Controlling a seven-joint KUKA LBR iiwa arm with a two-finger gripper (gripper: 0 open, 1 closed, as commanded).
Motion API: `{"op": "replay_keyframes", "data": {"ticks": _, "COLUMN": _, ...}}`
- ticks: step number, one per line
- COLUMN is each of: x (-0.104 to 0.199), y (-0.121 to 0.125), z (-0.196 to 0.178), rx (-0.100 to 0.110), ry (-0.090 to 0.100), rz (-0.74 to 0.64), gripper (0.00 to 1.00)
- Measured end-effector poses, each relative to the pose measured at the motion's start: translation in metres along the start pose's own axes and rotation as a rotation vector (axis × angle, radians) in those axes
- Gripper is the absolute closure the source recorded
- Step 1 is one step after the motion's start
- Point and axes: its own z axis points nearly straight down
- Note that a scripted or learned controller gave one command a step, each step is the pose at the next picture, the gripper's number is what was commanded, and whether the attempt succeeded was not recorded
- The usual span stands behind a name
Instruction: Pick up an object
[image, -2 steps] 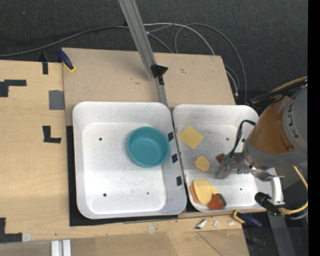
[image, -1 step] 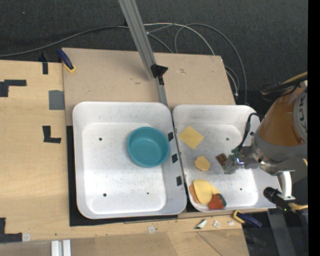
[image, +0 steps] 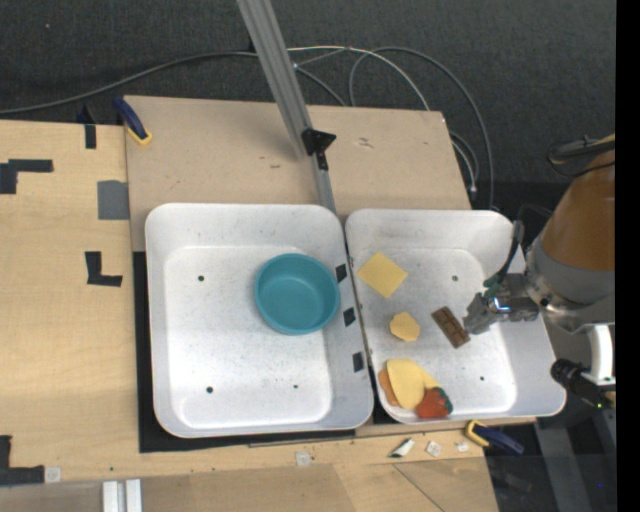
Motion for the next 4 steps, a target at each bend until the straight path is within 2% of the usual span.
{"op": "replay_keyframes", "data": {"ticks": 2, "x": 0.004, "y": -0.005, "z": -0.09, "rx": 0.001, "ry": 0.0, "rz": 0.0, "gripper": 1.0}}
{"op": "replay_keyframes", "data": {"ticks": 4, "x": 0.105, "y": 0.046, "z": -0.083, "rx": 0.005, "ry": 0.002, "rz": -0.005, "gripper": 1.0}}
